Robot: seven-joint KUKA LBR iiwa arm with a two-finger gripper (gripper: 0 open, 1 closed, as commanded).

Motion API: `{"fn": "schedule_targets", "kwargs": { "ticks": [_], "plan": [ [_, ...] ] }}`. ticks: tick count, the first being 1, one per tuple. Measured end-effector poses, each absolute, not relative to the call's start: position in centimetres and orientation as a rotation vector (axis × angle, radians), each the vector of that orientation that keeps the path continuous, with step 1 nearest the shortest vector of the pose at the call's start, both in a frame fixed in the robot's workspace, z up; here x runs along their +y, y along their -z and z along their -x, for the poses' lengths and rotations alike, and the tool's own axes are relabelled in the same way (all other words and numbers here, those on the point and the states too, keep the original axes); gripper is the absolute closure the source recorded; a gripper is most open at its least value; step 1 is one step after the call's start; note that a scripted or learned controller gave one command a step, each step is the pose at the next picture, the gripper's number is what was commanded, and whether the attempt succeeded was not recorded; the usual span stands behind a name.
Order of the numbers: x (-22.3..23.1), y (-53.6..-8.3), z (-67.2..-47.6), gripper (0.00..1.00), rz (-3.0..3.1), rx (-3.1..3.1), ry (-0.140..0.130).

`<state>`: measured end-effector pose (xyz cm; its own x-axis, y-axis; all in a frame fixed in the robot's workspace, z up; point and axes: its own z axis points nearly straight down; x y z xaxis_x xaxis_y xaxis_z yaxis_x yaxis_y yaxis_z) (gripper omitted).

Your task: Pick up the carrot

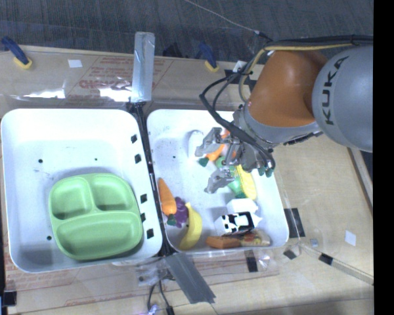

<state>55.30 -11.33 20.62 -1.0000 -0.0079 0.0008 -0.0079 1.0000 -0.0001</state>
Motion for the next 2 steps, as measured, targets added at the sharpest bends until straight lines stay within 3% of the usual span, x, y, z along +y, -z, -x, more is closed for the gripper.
{"fn": "schedule_targets", "kwargs": {
  "ticks": [1, 2],
  "plan": [
    [-14.0, -19.3, -64.1, 0.0, -0.222, -3.135, 0.0],
    [-14.1, -8.6, -64.8, 0.0, -0.206, -3.126, 0.006]
  ]
}}
